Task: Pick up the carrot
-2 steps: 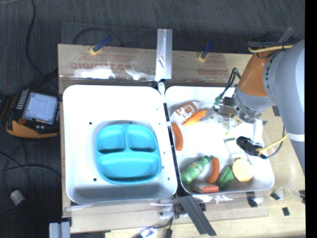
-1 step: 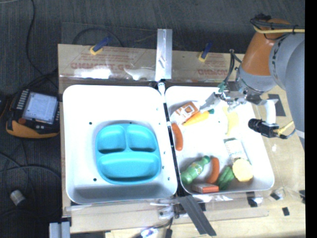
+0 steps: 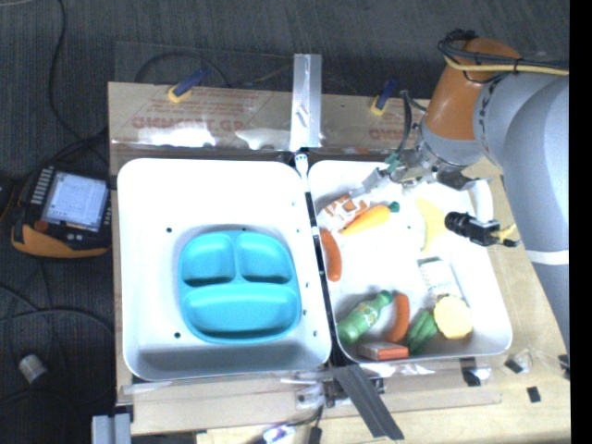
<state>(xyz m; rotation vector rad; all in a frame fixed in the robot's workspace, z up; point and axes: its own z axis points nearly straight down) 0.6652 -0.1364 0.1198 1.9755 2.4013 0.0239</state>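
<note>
here the carrot (image 3: 367, 217) lies in the right bin (image 3: 490, 276), toward its eleven o'clock corner, tip pointing to about eight o'clock, resting against a small orange-and-white packet (image 3: 340, 208). the gripper (image 3: 400, 166) hangs at the carrot's one o'clock, near it; whether it is released or clenched i cannot tell. a red sausage (image 3: 331, 253) lies at the carrot's seven o'clock. the left bin (image 3: 148, 192) holds a blue divided tray (image 3: 240, 283).

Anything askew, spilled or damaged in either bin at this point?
Nothing stands out. The blue tray sits flat in the left bin. The right bin holds a loose jumble of toy food, including the carrot near the gripper; nothing has spilled over the rims.
</note>
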